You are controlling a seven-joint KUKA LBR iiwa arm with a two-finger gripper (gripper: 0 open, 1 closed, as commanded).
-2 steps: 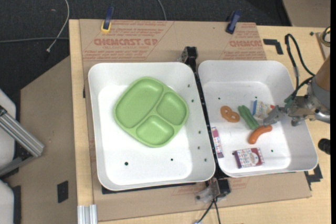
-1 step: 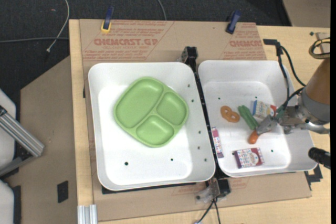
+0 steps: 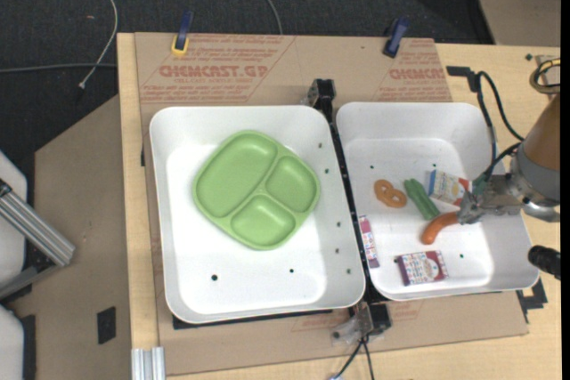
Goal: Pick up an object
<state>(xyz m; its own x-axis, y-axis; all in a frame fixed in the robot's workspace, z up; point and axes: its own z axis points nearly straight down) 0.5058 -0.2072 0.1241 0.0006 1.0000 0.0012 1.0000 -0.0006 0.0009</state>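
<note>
Across the dark carpeted floor (image 3: 80,22) loose cables trail, and on it stands the tabletop (image 3: 267,58), a brown board with red lettering and two blue clamps at its far edge. On the board, the left bin (image 3: 178,262) carries a green divided plate (image 3: 256,189). Beside it, the right bin (image 3: 392,129) holds a green stick (image 3: 419,197), an orange sausage (image 3: 436,229), a pretzel (image 3: 388,193) and small packets. At that bin's right side the gripper (image 3: 474,207) is low, touching the sausage's end; whether it is parted or clamped, I cannot tell.
</note>
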